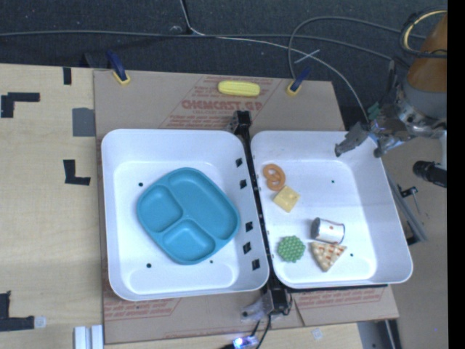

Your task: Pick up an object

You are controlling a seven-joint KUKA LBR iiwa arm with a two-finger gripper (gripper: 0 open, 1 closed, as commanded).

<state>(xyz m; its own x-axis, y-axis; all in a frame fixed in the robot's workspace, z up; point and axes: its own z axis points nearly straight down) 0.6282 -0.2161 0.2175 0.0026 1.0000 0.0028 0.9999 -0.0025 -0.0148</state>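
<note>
Toy foods are lying in the right bin; pretzel and cheese near its left wall, can, pizza slice and green ball toward its front edge; all are looking light and stiff, the can seeming easiest across its sides; tool is hovering over the back-right corner, fingers spread, pinching nothing; cardboard lettering is reading "CHEMCAST".

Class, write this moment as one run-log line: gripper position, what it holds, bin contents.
gripper: over right bin's far right rim, fingers open, holding nothing | right bin: pretzel, cheese, can, pizza slice, green ball | left bin: blue tray
</note>
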